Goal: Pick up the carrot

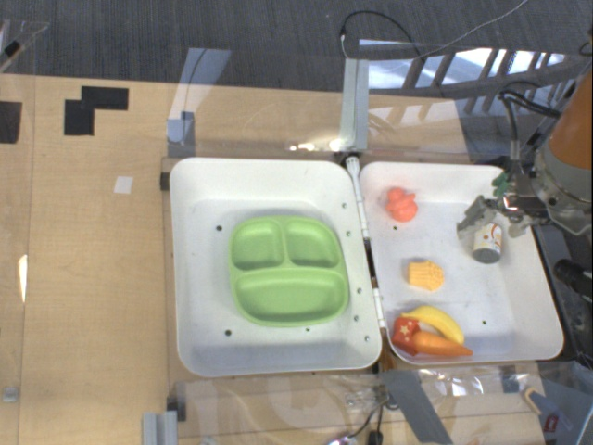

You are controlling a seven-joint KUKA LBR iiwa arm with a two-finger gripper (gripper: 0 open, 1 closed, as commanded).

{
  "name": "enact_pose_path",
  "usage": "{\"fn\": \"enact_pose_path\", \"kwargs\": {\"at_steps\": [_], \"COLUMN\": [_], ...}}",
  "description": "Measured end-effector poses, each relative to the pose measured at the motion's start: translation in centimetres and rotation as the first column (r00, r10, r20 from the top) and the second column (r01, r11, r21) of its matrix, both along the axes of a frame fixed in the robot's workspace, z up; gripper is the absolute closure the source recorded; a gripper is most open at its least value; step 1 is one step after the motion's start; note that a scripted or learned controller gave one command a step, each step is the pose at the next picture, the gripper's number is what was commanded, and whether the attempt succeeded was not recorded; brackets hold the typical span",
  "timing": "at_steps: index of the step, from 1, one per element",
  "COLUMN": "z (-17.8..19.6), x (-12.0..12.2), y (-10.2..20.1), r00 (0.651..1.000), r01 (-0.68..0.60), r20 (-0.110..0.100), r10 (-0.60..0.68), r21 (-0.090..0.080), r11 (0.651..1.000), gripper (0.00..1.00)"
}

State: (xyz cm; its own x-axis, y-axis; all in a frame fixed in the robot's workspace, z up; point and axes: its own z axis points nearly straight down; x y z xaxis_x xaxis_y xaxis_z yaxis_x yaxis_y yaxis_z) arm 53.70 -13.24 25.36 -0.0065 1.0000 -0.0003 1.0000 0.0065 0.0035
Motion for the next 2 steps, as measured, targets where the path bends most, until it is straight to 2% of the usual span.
{"fn": "enact_pose_path", "kwargs": {"at_steps": [1,2], "z": [-9.2,-16.3], "x": [-3.0,2.4], "y": [3.5,2.4], "r00": [0.989,0.972], "r01": [0.145,0.233], "r20": [-0.002,0.011], "r10": [-0.145,-0.233], "r21": [0.001,0.003], "r11": [0.989,0.973], "gripper": [0.0,0.0]}}
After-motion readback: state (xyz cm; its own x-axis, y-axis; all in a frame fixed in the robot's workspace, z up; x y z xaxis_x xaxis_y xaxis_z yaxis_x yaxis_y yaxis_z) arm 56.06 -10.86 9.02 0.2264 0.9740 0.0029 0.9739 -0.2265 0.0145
